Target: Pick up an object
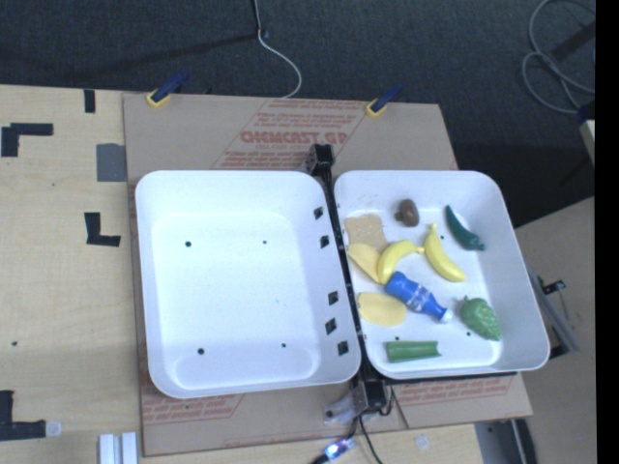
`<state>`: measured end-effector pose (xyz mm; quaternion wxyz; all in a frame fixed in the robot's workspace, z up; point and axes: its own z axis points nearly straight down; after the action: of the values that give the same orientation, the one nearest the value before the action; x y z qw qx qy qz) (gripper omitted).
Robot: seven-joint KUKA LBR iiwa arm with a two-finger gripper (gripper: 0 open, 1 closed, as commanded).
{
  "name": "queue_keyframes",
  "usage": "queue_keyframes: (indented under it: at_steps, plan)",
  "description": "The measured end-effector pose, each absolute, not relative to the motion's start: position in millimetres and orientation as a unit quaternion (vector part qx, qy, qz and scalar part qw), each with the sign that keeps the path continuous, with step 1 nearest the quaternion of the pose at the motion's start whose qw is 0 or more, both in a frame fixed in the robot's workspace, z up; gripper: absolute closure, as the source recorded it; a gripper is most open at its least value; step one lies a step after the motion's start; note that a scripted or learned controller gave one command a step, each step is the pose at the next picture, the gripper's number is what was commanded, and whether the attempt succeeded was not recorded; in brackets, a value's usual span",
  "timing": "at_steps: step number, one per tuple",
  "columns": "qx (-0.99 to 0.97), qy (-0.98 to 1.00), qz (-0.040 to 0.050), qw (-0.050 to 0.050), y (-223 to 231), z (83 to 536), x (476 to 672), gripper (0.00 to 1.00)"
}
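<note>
Pincer state, open or closed, cannot be told, and no object's place can be fixed against it, so places here are given among the things themselves. All the objects lie in the right bin point(517, 288). A tan square slice point(365, 228) sits near the wall shared with the left bin point(145, 201), and a small brown lump point(407, 213) lies just beside it, toward the far rim. A dark green pepper point(462, 230) lies near the outer wall. Two bananas lie mid-bin: one banana point(399, 256) curves over a yellow piece beside the slice, the other banana point(443, 256) lies close by, toward the pepper. A blue bottle point(418, 296) lies tilted just below them, touching a flat yellow oval point(382, 308). A green leafy piece point(481, 318) lies near the bottle's cap end, and a green bar point(412, 350) lies at the near rim. Both bins rest on a cardboard sheet point(280, 133).
</note>
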<state>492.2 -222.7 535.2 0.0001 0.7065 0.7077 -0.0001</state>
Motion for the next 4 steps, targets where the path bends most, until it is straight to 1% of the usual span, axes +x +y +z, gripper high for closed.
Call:
queue_keyframes:
  at_steps: [1, 3, 4]
  plan:
    - [0.706, 0.708, -0.0007, 0.000, -223, 534, 547.0, 1.00]
    - [0.707, 0.708, 0.0001, 0.000, -223, 535, 483.2, 1.00]
    - [0.706, 0.708, -0.0007, 0.000, -223, 534, 543.3, 1.00]
